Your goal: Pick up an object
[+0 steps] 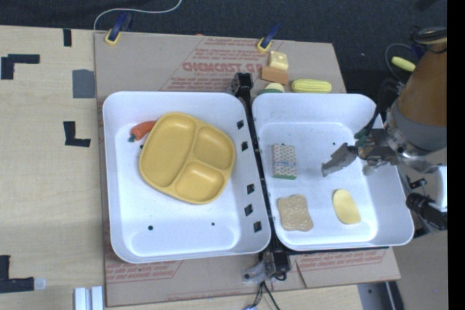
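Three items lie in the right bin (317, 107): a patterned sponge (284, 160), a tan cracker-like piece (294, 212) and a yellow slice (346, 206). The gripper (340, 159) hovers above them (fingers parted, nothing between them). A yellow divided plate (187, 157) fills the left bin (116, 181).

yellow divided plate (187, 157) | white bins (116, 178) | orange carrot, perhaps (142, 129) | speckled green-white sponge (284, 160) | tan cracker (295, 212)
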Robot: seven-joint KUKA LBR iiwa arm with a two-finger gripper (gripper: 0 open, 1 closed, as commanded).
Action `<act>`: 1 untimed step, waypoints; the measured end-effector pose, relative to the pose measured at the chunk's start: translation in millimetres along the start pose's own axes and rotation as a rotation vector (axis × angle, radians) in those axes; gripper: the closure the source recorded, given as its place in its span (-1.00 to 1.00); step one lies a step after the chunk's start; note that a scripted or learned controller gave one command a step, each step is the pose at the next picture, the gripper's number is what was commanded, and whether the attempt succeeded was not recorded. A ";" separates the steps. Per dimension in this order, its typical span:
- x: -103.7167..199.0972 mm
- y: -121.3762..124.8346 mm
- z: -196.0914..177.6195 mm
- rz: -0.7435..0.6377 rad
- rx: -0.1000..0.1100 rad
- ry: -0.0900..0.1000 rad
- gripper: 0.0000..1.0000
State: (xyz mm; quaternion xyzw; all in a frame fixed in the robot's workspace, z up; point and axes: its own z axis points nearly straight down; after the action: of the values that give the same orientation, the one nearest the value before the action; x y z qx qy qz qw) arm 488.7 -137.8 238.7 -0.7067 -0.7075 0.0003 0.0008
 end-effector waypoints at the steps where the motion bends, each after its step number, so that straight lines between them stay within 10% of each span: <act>1: 46.6 -6.4 108.6 -0.002 0.007 0.003 -1.00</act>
State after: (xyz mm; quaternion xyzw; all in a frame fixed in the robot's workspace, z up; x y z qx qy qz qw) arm 482.0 -91.2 130.1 -0.7061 -0.7081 0.0018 0.0043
